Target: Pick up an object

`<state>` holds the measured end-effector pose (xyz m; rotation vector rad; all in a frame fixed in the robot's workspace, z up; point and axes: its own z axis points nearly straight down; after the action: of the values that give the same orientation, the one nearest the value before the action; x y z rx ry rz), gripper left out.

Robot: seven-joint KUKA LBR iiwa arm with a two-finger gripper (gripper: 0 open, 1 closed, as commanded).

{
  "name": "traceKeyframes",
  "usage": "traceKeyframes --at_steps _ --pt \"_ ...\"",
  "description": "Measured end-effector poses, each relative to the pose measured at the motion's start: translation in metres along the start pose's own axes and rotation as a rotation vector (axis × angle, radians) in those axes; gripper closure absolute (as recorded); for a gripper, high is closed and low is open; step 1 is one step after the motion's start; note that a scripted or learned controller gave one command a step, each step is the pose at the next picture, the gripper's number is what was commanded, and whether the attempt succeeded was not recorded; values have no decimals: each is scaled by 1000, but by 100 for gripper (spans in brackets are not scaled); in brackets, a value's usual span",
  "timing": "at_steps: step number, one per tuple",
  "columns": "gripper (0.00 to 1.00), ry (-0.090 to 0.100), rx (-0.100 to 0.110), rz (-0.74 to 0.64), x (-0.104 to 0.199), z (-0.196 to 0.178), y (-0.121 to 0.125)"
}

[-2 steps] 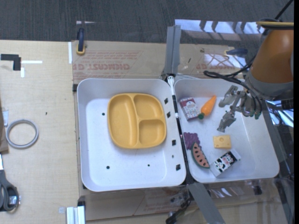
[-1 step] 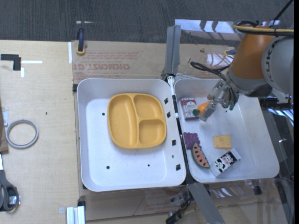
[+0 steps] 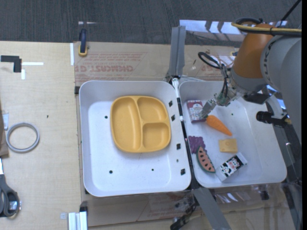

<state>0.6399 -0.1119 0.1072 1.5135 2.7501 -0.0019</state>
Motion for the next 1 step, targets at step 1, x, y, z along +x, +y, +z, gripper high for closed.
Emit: traceKeyframes --at_steps 1 --pt "0 1 1 -42 -5 15 -42"
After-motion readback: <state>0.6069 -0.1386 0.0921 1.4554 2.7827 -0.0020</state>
